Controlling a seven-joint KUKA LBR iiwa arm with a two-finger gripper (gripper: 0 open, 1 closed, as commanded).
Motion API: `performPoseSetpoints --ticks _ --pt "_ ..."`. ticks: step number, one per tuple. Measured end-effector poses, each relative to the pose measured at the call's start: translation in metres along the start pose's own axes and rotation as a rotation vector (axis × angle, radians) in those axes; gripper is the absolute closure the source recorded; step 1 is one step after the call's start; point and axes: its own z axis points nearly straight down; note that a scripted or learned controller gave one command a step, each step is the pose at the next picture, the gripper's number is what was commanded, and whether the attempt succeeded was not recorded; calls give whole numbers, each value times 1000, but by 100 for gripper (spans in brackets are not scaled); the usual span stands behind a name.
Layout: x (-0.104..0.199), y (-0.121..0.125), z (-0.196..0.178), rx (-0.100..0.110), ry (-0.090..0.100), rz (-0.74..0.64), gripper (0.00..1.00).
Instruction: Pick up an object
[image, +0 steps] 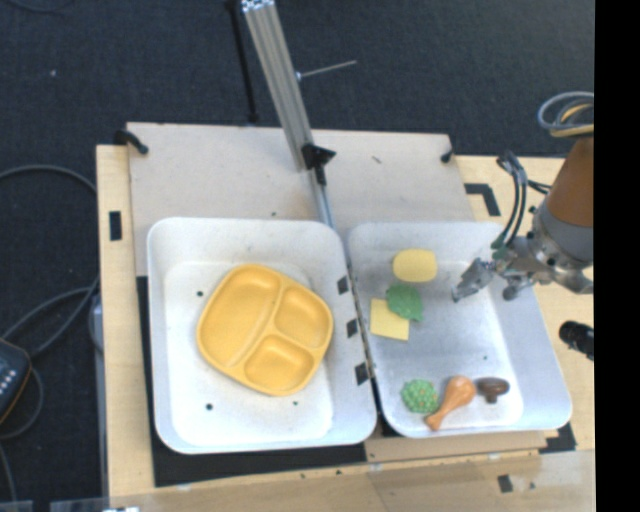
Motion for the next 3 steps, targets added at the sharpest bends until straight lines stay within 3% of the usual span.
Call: performPoseSetpoints --ticks 1,3 --pt "0 0 0 0 0 1 0" --pt "-3 -6 115 5 0 3 0"
